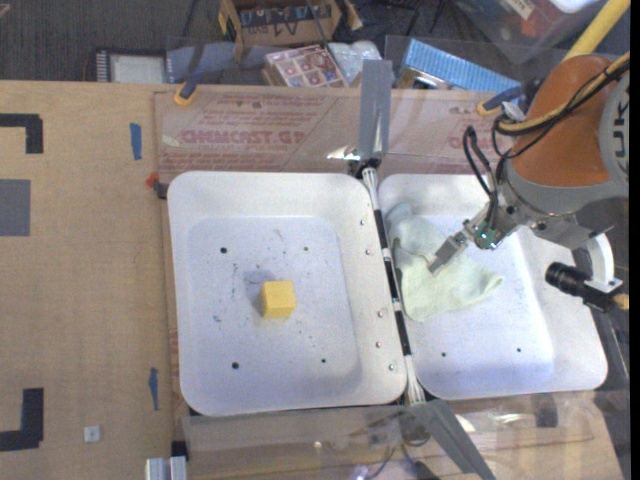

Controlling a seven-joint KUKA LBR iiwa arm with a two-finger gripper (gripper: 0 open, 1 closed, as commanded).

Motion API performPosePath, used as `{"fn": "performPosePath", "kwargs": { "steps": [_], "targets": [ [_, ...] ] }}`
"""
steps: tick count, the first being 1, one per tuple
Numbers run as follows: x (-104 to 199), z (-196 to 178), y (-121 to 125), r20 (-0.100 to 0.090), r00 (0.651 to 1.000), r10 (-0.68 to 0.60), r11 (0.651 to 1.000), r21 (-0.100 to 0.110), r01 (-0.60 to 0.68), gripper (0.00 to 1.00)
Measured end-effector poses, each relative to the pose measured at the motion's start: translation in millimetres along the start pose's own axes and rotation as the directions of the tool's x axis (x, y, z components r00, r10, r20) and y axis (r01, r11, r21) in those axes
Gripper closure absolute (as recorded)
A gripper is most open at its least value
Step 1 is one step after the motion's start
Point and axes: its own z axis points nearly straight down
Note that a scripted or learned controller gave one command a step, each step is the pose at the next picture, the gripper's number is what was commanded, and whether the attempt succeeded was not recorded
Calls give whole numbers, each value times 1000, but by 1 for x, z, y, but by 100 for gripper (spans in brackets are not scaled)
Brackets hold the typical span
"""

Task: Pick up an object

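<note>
The pale yellow-green crumpled cloth [443, 277] lies in the right white bin [520, 358], against that bin's left edge and toward its far left corner, spreading out to about the middle of the bin floor. The gripper [447, 253] comes down on it at a slant from the right — its slim grey tip touches or sits just over the upper part of the cloth. Whether anything is pinched there I cannot tell; the tip is too small and dark to read.

Behind the tip, a small green-lit part sits at the wrist, and above it the grey arm with its orange band [572, 118] fills the far right corner of the right bin, with black cables looping along it. A black cylindrical fitting [566, 279] sticks out beside the bin's right edge.

Across the divider between the two bins, the left white bin [200, 218] holds a small yellow foam cube [279, 299], lying near the middle of its floor — well apart from the cloth and the gripper. The floor around the cube is speckled with dark marks.
</note>
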Motion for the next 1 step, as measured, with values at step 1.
{"fn": "performPosePath", "kwargs": {
  "steps": [1],
  "targets": [
    [1,70,-38,1,955,-296,955,-1,296,0]
  ]
}}
